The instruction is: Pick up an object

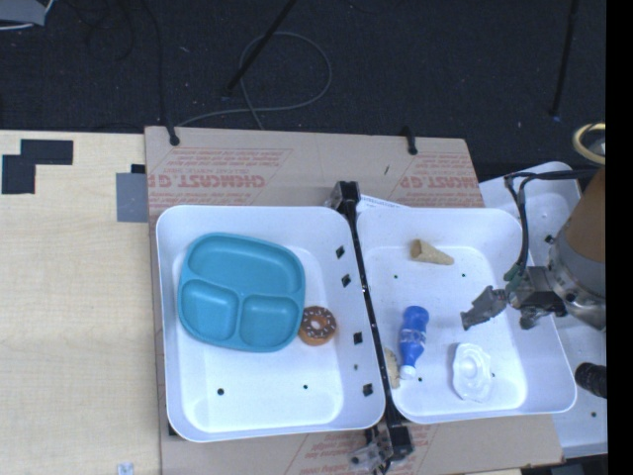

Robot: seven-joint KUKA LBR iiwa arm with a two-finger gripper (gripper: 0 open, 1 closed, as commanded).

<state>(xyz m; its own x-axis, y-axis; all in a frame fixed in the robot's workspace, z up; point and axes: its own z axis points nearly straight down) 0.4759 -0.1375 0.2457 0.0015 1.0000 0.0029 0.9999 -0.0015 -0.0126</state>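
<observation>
My gripper (502, 315) hangs over the right side of the right bin (499, 228). Its two dark fingers are spread apart and open, with nothing between them. Just below it a white crumpled object (472, 371) lies on the bin floor. A blue bottle with a white cap (411, 337) lies to the gripper's left. Toward the bin's back sits a tan wedge (431, 253). A small tan piece (393, 366) rests against the divider, next to the bottle.
The left bin (247, 404) holds a blue divided plate (240, 291) and a chocolate-frosted donut (317, 326) beside it. A black divider (362, 305) separates the bins. Cables (524, 201) run along the right bin's far right corner.
</observation>
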